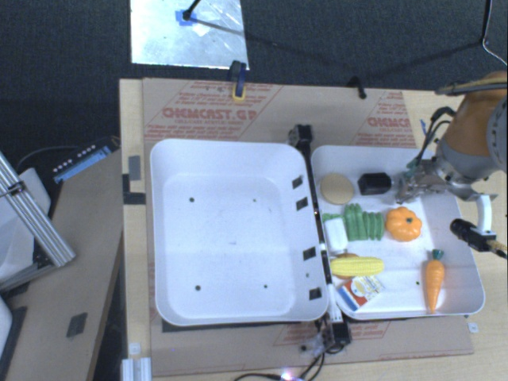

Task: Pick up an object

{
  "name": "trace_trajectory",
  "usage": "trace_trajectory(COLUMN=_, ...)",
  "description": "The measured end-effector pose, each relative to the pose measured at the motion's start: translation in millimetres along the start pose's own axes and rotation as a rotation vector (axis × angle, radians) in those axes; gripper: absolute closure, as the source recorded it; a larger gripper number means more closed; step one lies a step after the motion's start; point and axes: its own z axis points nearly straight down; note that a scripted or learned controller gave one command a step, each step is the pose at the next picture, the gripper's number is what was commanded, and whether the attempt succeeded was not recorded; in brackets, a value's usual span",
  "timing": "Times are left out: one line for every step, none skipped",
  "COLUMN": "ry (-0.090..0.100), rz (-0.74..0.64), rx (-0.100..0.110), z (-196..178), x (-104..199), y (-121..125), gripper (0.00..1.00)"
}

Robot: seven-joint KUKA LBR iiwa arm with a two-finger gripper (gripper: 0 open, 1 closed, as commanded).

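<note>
Hovering over right bin [475,292], gripper [414,187] sits near back-right, just above-right of pumpkin [404,225]; black block [375,183] just to its left. Carrot [432,282] lies further front, long axis front-back. Fingers' state: can't tell, tips blurred against bin; nothing seen held. Arm cut off at right edge.

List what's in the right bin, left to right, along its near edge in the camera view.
Red-and-white packet → corn cob → carrot. The packet and corn overlap in part, but the packet starts slightly further left.
</note>
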Motion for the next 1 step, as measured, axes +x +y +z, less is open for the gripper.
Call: trace_trajectory(ry=0.004, rz=0.003, rx=0.010, z=12.4, x=0.8, y=-49.7, gripper=1.00)
